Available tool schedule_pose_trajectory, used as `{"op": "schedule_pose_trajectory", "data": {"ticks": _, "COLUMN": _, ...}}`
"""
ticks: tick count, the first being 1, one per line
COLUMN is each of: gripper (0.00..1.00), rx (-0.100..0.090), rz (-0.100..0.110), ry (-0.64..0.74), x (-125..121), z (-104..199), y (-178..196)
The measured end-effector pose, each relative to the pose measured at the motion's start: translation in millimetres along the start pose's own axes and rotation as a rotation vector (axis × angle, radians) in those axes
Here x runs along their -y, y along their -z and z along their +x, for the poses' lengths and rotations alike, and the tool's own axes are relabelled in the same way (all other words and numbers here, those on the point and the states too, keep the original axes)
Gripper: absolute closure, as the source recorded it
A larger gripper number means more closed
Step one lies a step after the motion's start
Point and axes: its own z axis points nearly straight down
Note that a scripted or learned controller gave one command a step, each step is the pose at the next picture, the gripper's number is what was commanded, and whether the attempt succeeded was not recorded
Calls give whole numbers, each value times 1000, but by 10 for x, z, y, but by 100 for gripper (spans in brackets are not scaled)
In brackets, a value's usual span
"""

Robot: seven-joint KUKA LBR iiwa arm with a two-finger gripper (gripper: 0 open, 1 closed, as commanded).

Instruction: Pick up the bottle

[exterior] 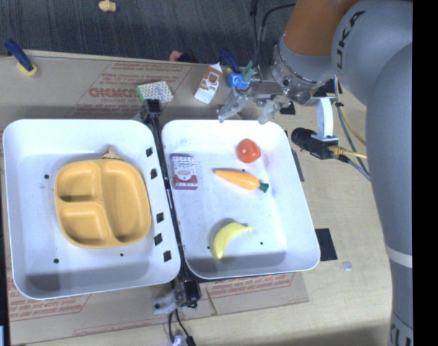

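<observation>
The bottle (184,171), small with a red and white label, lies flat in the right bin (294,215) against its left wall. My gripper (249,112) hangs over the back rim of that bin, up and to the right of the bottle and well apart from it. Its fingers are spread open with nothing between them. The grey arm with its orange band comes in from the upper right.
In the right bin lie a red tomato (248,151), a carrot (237,179) and a banana (228,236). The left bin (13,193) holds a yellow divided plate (102,200). A small carton (209,83) and a patterned packet (155,91) sit behind the bins.
</observation>
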Motion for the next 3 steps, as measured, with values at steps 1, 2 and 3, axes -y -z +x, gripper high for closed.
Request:
{"op": "schedule_pose_trajectory", "data": {"ticks": 1, "gripper": 100, "rx": 0, "rz": 2, "ry": 5, "x": -3, "z": 7, "y": 102}}
{"op": "schedule_pose_trajectory", "data": {"ticks": 2, "gripper": 100, "rx": -1, "rz": 2, "ry": -165, "x": 557, "z": 356, "y": -973}}
{"op": "schedule_pose_trajectory", "data": {"ticks": 3, "gripper": 100, "rx": -1, "rz": 2, "ry": -215, "x": 1134, "z": 1210, "y": -973}}
